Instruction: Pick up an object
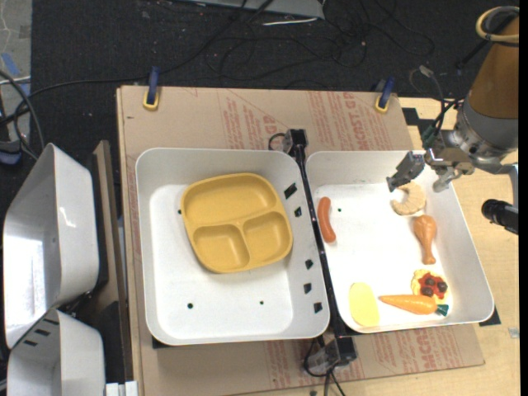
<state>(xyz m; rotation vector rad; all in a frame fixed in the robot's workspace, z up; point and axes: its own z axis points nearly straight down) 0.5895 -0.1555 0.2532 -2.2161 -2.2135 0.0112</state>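
The tool (427, 172) hangs over the far side of the right bin (483, 291), fingers spread apart and holding nothing. Just below it lies a pale croissant-like toy (408, 199), probably light, rigid and smooth; pinching across its narrow middle looks safest. Just past that lies a drumstick (426, 236), best taken at its thin shank. A sausage (327, 219) lies further off.
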